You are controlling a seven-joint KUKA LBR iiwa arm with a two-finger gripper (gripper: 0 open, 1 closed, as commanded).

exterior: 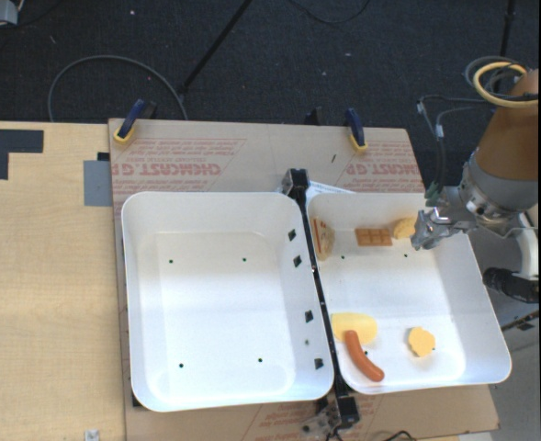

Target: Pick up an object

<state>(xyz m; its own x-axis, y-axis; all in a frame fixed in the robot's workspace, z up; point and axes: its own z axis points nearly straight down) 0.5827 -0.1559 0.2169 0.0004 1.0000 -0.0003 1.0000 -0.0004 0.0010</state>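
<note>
From the camera view, the gripper (424, 231) hangs low at the right bin's (490, 338) far edge, just beside a small yellow piece (403, 228) and a waffle (374, 237). Whether anything is grasped cannot be told, so the pick looks unfinished.

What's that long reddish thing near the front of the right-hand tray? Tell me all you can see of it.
It looks like a toy hot dog sausage: smooth, orange-red, plastic-looking, rounded at both ends. It lies flat on the right bin's floor near the front wall, slanted. Its upper end touches or overlaps a yellow piece. The gripper is far from it.
</note>
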